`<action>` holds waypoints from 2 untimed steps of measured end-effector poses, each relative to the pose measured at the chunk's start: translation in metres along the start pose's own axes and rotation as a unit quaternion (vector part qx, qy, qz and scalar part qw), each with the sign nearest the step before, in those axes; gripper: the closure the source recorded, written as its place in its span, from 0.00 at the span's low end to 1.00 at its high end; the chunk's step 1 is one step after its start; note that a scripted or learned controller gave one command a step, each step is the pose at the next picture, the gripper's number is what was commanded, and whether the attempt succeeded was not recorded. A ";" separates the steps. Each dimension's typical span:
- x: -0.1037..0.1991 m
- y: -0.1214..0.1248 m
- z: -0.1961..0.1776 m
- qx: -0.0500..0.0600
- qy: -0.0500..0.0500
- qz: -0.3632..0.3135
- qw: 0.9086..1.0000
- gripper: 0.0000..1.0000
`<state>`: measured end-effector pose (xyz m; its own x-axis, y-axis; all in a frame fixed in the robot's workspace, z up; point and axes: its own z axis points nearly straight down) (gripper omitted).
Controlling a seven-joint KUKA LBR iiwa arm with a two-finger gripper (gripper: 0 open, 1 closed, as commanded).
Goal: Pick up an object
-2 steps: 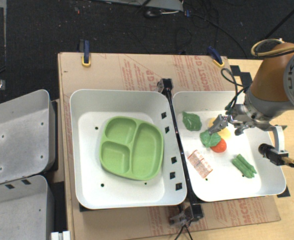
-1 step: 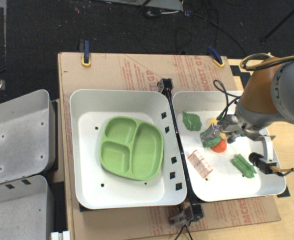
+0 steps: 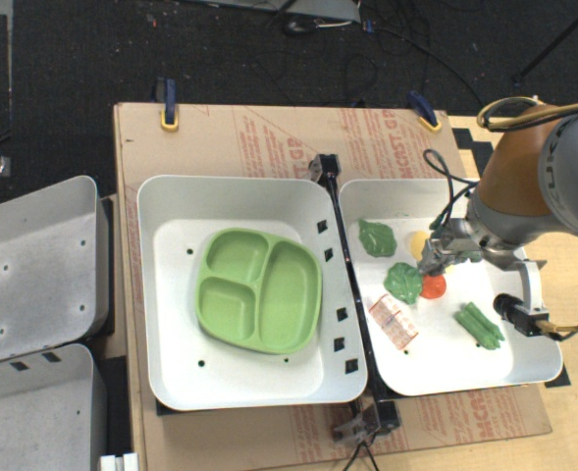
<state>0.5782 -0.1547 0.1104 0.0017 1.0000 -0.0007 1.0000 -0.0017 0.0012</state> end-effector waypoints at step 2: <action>0.005 0.002 -0.094 -0.002 0.000 -0.002 1.000 1.00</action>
<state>0.5801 -0.1492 0.2042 -0.0019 1.0000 -0.0015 1.0000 0.0019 0.0046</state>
